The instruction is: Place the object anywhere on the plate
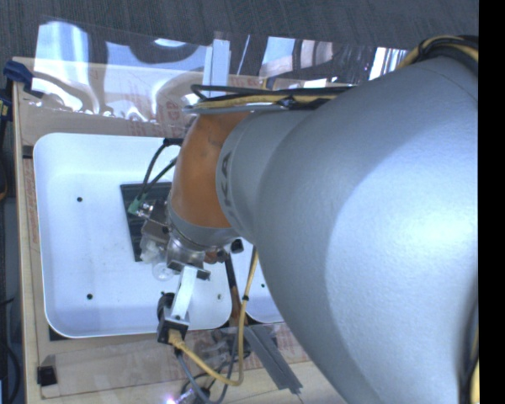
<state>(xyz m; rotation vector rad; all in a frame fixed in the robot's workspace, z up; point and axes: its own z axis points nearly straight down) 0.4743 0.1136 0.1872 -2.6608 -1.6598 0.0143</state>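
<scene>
The left bin (pixel 76 251) is white; a flat black piece (pixel 133 199) lies on its floor, at about 3 o'clock from the bin's middle; a small green patch (pixel 138 207) sits on the piece, and any writing on it is too small to read. One straight edge of the black piece shows, running nearly from 12 to 6 o'clock and leaning a little toward 11; the arm (pixel 362 225) covers the rest, so I cannot tell which way its long side points.

The arm is big and grey, with an orange band (pixel 198 175); it comes in from 3 o'clock and hangs over the left bin. The gripper (pixel 157 247) is at the black piece's 6 o'clock end, low over the bin floor; I cannot tell if it is wide or narrow, or if it holds anything.

A corner of the right bin (pixel 268 308) peeks out under the arm. Faint red marks (pixel 122 112) on the bench's (pixel 109 369) back board at 12 o'clock are too blurred to read; a blue clamp (pixel 15 74) sits at 10 o'clock.
</scene>
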